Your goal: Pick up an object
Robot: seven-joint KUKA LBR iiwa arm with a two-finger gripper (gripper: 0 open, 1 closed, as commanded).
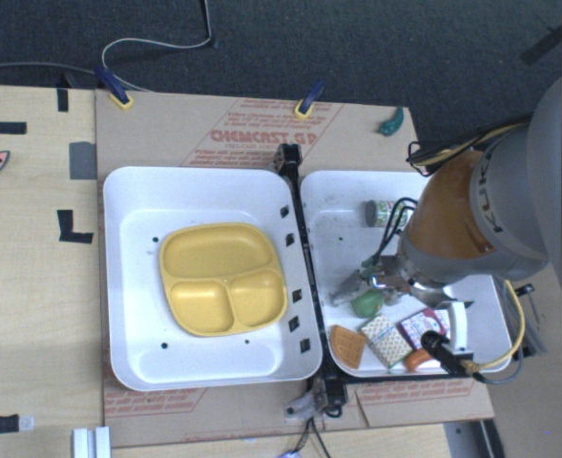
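On your cardboard-covered table (252,132), the left white bin (128,256) holds a yellow divided plastic plate (223,277). Your claw (371,282) hangs in the cluttered right white bin (333,208) over a green round object (366,303); whether it is parted or closed can't be told.

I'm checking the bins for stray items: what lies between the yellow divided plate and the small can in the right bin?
In the camera view, between the yellow plate and the can lie bare white bin floor and the black divider where the bins meet.

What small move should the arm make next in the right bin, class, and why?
Probably a short descent onto the green object. The gripper hangs just above it in the right bin, and nothing appears held, so the pick seems not yet made.
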